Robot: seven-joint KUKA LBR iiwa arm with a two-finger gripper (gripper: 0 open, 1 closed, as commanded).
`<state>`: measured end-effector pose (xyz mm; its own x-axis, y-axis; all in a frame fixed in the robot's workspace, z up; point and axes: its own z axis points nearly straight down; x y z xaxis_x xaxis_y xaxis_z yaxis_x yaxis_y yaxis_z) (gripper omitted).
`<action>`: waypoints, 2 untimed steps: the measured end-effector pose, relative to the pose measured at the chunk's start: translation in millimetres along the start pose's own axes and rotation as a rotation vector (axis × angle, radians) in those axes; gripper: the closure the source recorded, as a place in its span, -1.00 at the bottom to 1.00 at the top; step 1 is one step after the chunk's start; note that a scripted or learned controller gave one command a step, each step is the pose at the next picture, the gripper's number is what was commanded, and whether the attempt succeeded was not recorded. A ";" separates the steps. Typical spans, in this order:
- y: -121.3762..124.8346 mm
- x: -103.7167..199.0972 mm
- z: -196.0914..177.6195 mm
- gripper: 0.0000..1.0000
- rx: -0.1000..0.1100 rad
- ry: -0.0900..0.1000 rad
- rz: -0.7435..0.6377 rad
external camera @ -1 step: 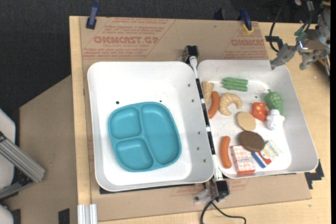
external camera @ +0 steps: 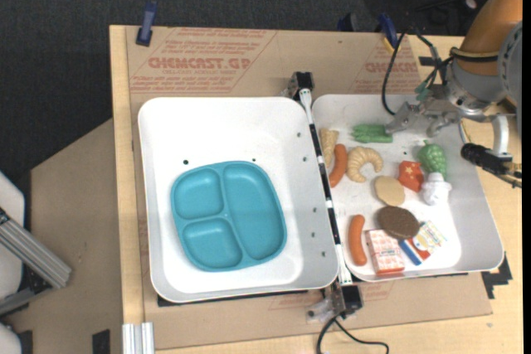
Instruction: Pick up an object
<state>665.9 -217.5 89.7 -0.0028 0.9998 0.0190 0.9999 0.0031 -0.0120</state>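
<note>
The right bin [external camera: 485,240] holds several toy foods. Among them are a green bean pod [external camera: 369,133], a croissant [external camera: 365,162], an orange sausage [external camera: 338,165], a red strawberry [external camera: 411,175], a green broccoli piece [external camera: 431,157], a tan cookie [external camera: 390,191] and a brown patty [external camera: 398,220]. My gripper [external camera: 416,123] hangs over the bin's far edge, just right of the bean pod. Its fingers are spread open with nothing between them.
The left bin [external camera: 166,128] holds a teal divided plate [external camera: 228,214]. Near the right bin's front lie a red sausage [external camera: 357,239], a pink box [external camera: 384,251] and a striped packet [external camera: 427,238]. A white figure [external camera: 436,192] stands by the strawberry. A black cable [external camera: 390,70] loops above the gripper.
</note>
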 end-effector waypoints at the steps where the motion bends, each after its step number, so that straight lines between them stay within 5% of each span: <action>1: -81.3 7.4 6.8 -1.00 -0.004 -0.015 0.005; 2: -130.7 56.5 7.4 -1.00 -0.006 -0.015 0.002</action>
<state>535.0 -161.3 84.9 -0.0006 1.0000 0.0042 1.0000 0.0006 -0.0062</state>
